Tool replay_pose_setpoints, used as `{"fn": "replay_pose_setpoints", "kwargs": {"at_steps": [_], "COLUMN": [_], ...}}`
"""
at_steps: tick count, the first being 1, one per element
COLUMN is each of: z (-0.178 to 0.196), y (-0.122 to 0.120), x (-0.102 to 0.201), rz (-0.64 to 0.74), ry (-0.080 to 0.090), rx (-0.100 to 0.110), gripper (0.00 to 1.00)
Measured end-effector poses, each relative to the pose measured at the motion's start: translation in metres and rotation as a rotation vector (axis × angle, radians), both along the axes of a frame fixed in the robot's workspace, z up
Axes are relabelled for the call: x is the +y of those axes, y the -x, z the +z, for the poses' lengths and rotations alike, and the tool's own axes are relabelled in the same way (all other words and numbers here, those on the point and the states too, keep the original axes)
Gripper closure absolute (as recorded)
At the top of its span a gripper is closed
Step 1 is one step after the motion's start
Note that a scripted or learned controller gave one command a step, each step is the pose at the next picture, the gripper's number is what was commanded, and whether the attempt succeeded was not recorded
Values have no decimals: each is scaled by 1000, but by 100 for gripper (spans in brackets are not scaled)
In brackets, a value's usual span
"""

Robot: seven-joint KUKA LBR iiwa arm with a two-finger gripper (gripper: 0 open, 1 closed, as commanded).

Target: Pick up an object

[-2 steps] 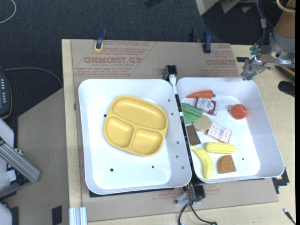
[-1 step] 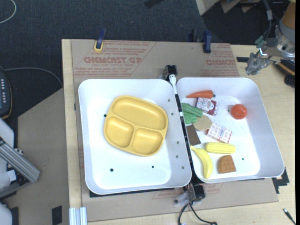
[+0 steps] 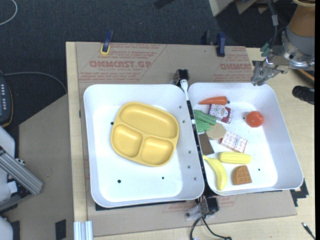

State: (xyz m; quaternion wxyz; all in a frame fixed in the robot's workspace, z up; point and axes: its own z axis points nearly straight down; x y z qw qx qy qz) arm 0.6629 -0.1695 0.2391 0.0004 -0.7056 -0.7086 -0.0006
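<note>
We take the yellow tray [image 3: 144, 133] as our landmark; it lies in the left bin [image 3: 97, 149], three compartments up, and nothing sits in them.

The gripper [image 3: 260, 78] hangs well to the upper right of the tray, over the far rim of the right bin [image 3: 285, 149]. It is small and blurred at this slant, and we cannot tell whether it is parted or closed; nothing can be made out in it. The arm [image 3: 299, 39] above it is cut off by the frame's upper right corner, so we see just the wrist and part of the orange band.

All pickable items lie to the right of the tray, in the right bin. Nearest the tray, just past the divide between the bins, is a green piece [image 3: 204, 120], partly overlapped by a tan disc [image 3: 216, 131]; its shape is hard to make out. Above these lie a carrot [image 3: 213, 101] and a red-and-white packet [image 3: 221, 113], touching or nearly so. A tomato [image 3: 254, 119] sits apart, farthest from the tray. A second packet [image 3: 234, 141] lies below the disc. A dark brown strip [image 3: 206, 144] lies along the bin's near wall, identity unclear. Lower still are a corn cob [image 3: 235, 158], a banana [image 3: 217, 171] and a brown waffle [image 3: 242, 175], close together.

Print on the packets is too small to read.
</note>
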Motion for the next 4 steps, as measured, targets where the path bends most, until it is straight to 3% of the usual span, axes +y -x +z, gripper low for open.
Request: {"fn": "replay_pose_setpoints", "kwargs": {"at_steps": [2, 3, 4], "z": [10, 3, -21], "y": [45, 78, 96], "x": [101, 147, 191], "rz": [1, 0, 0], "ry": [-1, -1, -1], "rx": [2, 4, 6], "gripper": [100, 100, 100]}}
